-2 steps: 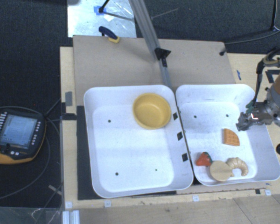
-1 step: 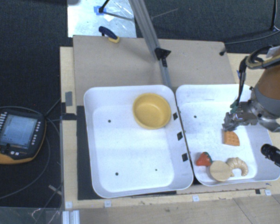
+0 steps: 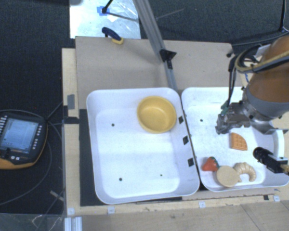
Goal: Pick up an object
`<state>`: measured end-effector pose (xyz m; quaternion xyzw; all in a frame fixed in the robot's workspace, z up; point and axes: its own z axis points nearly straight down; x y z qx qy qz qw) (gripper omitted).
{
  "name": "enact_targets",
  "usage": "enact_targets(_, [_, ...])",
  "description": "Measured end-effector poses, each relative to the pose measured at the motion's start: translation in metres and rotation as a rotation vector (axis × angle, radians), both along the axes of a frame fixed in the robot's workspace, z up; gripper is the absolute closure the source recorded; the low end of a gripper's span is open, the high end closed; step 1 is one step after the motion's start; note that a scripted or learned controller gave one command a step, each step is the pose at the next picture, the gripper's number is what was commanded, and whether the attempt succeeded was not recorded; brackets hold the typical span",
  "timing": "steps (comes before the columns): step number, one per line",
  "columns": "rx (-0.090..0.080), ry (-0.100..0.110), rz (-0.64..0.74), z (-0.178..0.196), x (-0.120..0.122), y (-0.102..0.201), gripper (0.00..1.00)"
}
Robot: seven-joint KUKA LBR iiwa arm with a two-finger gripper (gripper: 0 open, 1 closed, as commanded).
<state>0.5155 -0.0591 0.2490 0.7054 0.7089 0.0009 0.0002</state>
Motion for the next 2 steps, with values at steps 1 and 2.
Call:
enact_targets(1, [0.000,0.001,0.000,0.004,0.004,0.055,1.00])
enact_targets(2, [0.000,0.001,0.000,-0.008,-0.007,0.112,1.00])
